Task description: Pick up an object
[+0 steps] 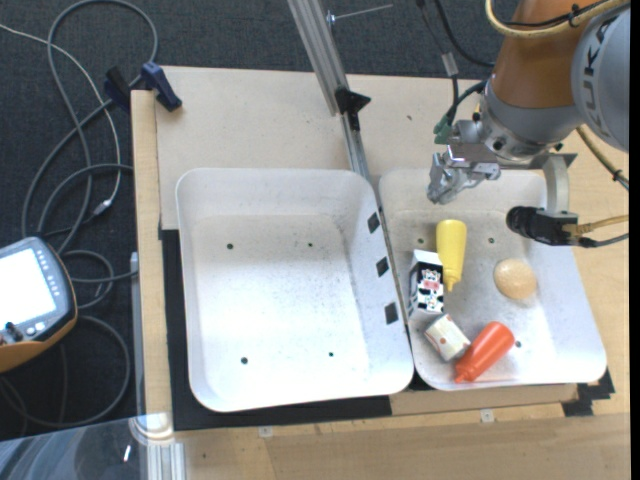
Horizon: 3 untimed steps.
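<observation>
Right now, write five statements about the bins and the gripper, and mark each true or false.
1. The yellow bottle lies in the right bin. True.
2. The orange carrot-shaped object lies in the left bin. False: it lies in the right bin, near its front edge.
3. The gripper hangs above the far end of the right bin, just beyond the yellow bottle. True.
4. The gripper holds the beige round object. False: that object lies on the bin floor, apart from the gripper.
5. The black-and-white carton sits beside the yellow bottle. True.
</observation>
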Each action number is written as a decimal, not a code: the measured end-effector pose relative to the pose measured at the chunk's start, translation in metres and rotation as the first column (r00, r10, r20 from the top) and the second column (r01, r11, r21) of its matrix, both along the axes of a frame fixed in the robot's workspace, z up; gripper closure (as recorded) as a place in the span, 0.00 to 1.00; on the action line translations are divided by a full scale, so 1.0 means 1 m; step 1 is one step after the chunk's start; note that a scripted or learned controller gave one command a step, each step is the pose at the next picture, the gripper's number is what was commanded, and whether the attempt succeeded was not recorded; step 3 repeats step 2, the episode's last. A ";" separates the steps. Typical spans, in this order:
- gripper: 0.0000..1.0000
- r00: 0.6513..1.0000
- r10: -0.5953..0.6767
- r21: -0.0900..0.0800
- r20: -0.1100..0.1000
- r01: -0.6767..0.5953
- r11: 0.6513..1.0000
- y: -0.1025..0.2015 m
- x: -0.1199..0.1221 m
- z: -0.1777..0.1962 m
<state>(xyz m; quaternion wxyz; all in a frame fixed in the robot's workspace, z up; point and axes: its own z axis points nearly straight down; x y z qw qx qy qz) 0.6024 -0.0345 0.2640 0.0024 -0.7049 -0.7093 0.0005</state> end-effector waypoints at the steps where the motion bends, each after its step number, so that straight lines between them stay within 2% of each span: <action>1: 1.00 1.000 0.000 0.000 -0.001 0.000 1.000 0.047 0.001 -0.009; 2: 1.00 1.000 0.001 0.000 0.003 -0.001 1.000 0.104 0.014 -0.027; 3: 1.00 1.000 0.001 0.000 0.003 -0.001 1.000 0.104 0.014 -0.027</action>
